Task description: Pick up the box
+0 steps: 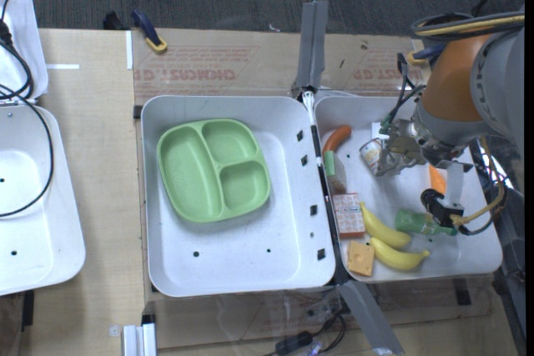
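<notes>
Cheese: an orange wedge, seen at the near edge of the right bin, by its near-left corner.

Bananas: two yellow ones, laid side by side just right of the cheese, near the near edge.

Green item: a small green object, set just beyond the bananas toward the bin's middle; its kind cannot be told.

Box: a small carton with red and white print, lying flat against the left wall of the right bin, touching or nearly touching the nearer banana's left end. It is found well apart from the gripper.

Bottle: a slim greenish item, possibly a bottle, laid along the left wall just beyond the box.

Carrot: an orange-red piece, placed at the left wall toward the far-left corner.

Tray: a green divided tray with three compartments, resting in the far-left part of the left bin.

Gripper: seen low over the far middle of the right bin, beneath the orange band of the arm. Something pale and shiny is seen at its tip; whether the fingers are spread or closed cannot be told.

Clamp: a blue and yellow item lying on the bench at its far edge.
</notes>
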You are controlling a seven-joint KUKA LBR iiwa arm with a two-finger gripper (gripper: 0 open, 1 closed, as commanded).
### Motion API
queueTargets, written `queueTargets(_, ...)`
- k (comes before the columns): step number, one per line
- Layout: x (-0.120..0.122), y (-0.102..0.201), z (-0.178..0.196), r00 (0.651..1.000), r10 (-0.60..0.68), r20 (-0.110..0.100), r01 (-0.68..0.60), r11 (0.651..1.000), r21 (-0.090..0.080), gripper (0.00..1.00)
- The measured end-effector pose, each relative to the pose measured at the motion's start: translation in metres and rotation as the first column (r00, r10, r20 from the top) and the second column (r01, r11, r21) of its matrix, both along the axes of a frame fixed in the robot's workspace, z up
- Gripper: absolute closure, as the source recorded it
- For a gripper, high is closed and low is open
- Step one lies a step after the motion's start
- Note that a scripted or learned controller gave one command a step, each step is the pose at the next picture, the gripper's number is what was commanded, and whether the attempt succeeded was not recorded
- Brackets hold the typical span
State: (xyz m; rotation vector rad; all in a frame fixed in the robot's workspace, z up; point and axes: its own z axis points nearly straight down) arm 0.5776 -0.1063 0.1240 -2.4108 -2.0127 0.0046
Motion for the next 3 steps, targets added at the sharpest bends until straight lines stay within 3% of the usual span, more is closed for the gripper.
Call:
queueTargets(1,0.000,0.000,0.000,1.000,-0.001,0.000,0.001,1.000,0.000,0.00)
queueTargets(2,0.065,-0.015,-0.032,1.000,0.012,0.000,-0.012,1.000,-0.001,0.00)
queueTargets(3,0.064,-0.016,-0.023,1.000,0.014,-0.006,-0.014,1.000,-0.003,1.00)
